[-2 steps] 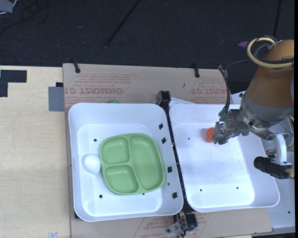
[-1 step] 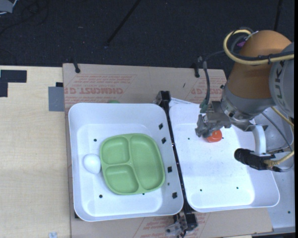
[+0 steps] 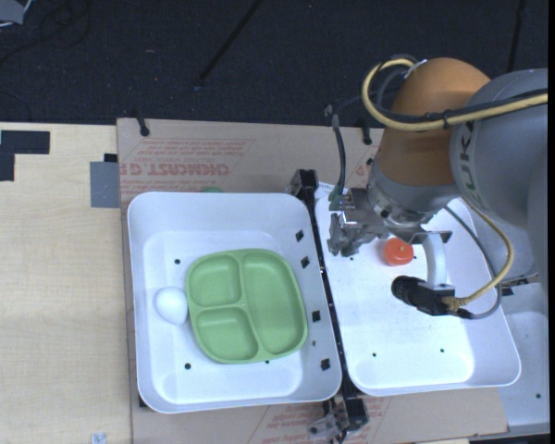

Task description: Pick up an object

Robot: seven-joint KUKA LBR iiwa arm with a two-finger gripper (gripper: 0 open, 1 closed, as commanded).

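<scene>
Here, arm (image 3: 444, 128) bent low over right bin (image 3: 416, 359), claw (image 3: 344, 239) (metal) near orange object (image 3: 398, 251)

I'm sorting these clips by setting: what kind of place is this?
Probably a robotics lab test bench, not a kitchen: two white bins side by side on a cardboard sheet, a cabled industrial arm, and loose cables on dark floor.

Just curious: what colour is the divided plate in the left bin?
Light green plate, seen clearly in the camera view.
</scene>
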